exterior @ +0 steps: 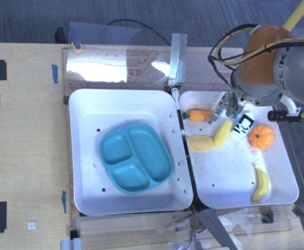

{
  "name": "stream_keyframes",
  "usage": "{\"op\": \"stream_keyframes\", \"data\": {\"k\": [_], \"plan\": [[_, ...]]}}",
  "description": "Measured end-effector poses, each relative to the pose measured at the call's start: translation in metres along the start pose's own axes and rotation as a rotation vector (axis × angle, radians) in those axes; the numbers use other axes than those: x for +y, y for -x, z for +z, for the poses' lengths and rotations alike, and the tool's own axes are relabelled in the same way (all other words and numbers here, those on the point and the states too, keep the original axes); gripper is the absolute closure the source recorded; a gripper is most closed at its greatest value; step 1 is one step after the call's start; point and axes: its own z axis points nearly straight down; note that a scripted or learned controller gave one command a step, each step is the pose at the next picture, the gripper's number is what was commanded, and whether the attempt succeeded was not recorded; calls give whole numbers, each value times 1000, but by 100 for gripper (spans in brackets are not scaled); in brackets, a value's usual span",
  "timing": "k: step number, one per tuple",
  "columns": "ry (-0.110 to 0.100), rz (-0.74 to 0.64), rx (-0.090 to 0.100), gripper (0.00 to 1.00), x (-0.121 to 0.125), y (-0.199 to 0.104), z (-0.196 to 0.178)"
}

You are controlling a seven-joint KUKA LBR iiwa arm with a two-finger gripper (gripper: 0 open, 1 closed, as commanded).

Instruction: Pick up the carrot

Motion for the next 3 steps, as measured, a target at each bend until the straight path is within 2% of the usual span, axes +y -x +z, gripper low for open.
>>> {"op": "stream_keyframes", "data": {"k": [1,2,3], "plan": [[3,3,-3,100,0,1,-9],[-3,3,8,0,-1,-1,-6],[2,6,1,100,0,2,-16]]}}
